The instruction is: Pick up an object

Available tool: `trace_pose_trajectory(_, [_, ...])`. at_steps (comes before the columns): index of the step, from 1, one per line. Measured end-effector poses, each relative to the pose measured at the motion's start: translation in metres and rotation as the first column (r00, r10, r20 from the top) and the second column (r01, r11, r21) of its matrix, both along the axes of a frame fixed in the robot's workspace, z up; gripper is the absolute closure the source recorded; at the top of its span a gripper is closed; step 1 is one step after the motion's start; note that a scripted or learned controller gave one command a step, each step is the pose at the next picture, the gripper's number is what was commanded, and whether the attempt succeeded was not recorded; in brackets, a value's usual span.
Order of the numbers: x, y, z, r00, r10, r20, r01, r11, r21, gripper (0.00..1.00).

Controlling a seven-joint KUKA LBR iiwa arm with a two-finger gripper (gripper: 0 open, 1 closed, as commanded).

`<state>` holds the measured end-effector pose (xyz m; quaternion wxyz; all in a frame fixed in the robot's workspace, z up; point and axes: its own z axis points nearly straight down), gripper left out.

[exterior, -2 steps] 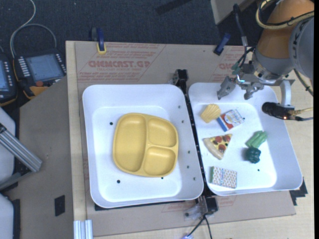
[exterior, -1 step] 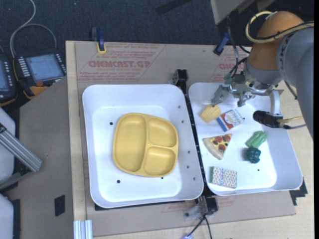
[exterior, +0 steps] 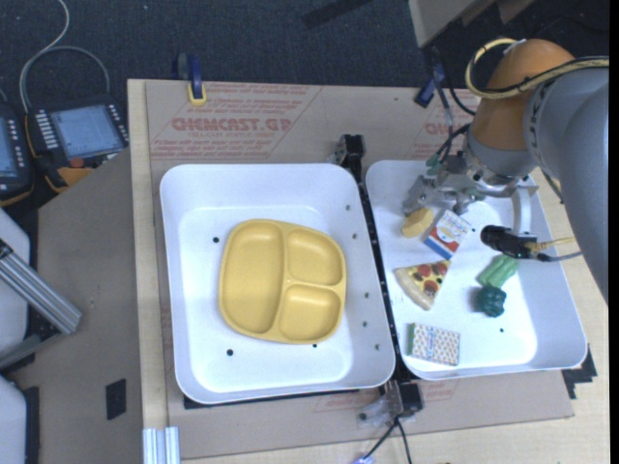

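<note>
My gripper (exterior: pixel 437 197) hangs low over the far left part of the right bin (exterior: pixel 551 341). Just below it lies a pale yellow wedge (exterior: pixel 418 222), and a small white packet with red and blue print (exterior: pixel 451 233) sits beside that. Nearer the front are a toy pizza slice (exterior: pixel 424 282), a green broccoli-like toy (exterior: pixel 494 284) and a flat patterned rectangle (exterior: pixel 433 344). Nothing shows held in the gripper.
The left bin (exterior: pixel 184 259) holds a yellow divided plate (exterior: pixel 281 280). A black divider (exterior: pixel 372 249) runs between the two bins. The grey arm with its orange band (exterior: pixel 513 85) comes in from the upper right over the right bin's far side.
</note>
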<state>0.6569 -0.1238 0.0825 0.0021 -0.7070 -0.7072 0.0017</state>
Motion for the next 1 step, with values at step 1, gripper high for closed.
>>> trace_pose_trajectory(1, [0.0016, 0.0002, 0.0134, 1.0, 0.0, 0.006, 0.0, 1.0, -0.001, 1.0])
